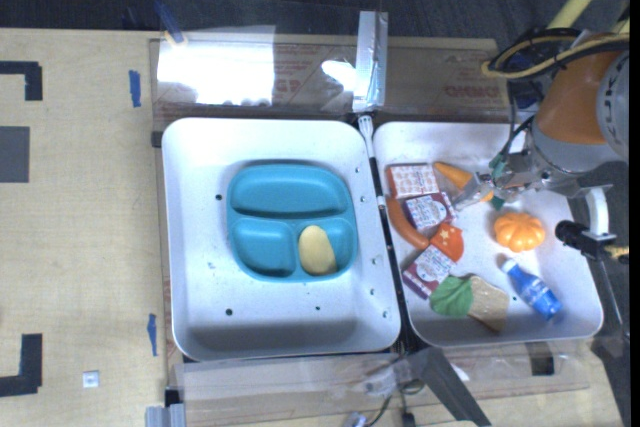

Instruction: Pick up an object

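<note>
The tool [487,183] hangs low over the cluttered right bin [585,320], by the orange carrot [453,176] near its far edge, presumably to grab it. Whether it is open or gripping anything cannot be told.

Just one camera here, mounted up above the bench [70,215] and looking down at a slant, far enough back to fit both white bins. The left bin [190,235] sits about mid-frame, the right bin [580,315] just beside it toward the right edge. Dark floor runs across the top beyond the left bin, and the arm [585,110] pokes in from the right.
</note>
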{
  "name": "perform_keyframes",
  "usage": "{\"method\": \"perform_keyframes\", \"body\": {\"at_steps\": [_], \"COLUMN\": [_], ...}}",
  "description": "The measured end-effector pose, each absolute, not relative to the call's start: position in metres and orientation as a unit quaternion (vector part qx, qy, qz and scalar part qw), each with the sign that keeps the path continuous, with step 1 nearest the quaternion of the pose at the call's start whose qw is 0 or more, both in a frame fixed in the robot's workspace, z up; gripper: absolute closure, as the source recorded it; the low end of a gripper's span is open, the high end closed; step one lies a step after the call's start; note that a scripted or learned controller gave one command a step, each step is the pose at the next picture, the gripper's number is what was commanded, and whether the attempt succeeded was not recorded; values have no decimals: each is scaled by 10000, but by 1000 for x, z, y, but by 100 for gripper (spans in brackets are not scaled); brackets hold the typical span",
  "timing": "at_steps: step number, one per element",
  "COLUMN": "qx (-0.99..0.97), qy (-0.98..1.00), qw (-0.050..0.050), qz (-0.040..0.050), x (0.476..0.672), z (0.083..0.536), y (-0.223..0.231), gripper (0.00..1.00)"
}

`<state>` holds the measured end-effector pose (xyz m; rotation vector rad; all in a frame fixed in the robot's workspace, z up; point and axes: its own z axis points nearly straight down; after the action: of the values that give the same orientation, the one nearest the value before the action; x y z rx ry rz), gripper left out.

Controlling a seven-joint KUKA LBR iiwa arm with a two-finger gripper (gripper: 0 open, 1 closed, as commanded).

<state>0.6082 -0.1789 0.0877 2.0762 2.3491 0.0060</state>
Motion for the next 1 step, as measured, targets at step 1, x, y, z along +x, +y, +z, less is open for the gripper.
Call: {"method": "perform_keyframes", "body": {"at_steps": [1], "qx": [6619], "qy": [7496], "qw": [46], "qz": [22], "x": [609], "z": [99], "y": [-179], "gripper": [100]}}
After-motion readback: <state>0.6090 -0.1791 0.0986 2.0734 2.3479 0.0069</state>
